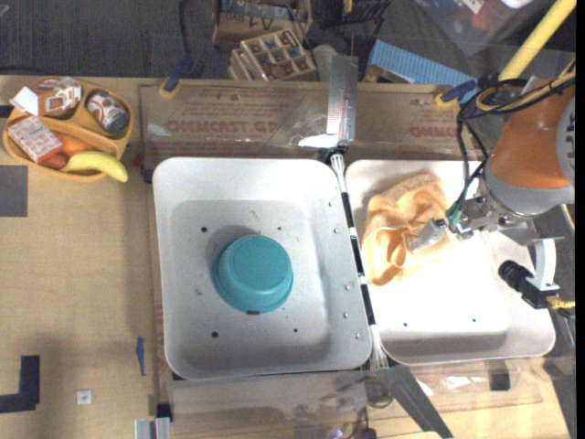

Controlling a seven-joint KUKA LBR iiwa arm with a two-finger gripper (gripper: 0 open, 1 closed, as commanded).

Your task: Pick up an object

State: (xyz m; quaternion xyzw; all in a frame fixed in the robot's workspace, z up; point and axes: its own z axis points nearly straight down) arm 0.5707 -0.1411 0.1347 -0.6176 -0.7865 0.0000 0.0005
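Note:
A crumpled yellow-orange cloth (398,216) lies in the left part of the right white bin (457,323), against the wall shared with the other bin. My gripper (430,237) reaches in from the right and sits low at the cloth's right edge, touching or just over its folds. The grey wrist with the orange band (530,154) stands over the bin's right side. A teal bowl (254,273) rests upside down in the middle of the left white bin (178,199), well away from the gripper.
A yellow dish (64,131) with a banana and small packets sits at the bench's far left. Cardboard (238,122) runs behind both bins. Black cables (471,144) hang beside the arm, and a black fitting (521,280) sits at the right bin's right rim.

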